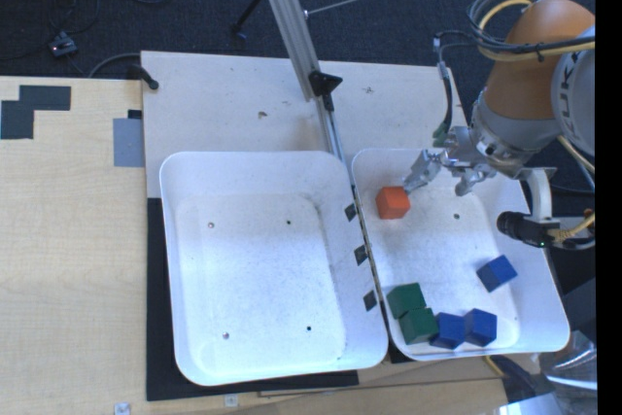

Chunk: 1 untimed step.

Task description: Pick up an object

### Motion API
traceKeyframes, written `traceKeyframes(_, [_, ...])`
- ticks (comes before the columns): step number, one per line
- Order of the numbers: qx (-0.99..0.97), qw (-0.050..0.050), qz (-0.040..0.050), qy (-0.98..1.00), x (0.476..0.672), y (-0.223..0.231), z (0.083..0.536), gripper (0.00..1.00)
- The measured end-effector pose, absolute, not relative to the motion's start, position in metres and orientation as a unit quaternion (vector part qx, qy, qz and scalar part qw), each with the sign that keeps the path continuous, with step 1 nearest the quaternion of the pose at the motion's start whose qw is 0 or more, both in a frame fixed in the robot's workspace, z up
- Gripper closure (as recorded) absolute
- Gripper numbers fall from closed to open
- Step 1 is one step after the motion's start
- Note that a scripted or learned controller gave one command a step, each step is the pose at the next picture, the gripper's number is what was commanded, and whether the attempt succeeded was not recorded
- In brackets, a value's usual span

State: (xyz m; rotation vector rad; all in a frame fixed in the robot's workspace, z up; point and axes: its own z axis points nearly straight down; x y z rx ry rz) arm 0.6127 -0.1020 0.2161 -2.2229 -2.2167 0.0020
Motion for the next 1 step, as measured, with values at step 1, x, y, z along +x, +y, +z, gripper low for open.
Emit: traceKeyframes(1, [-0.706, 0.004, 0.003, -0.709, 0.6387, -0.0984, 0.102, 0.0])
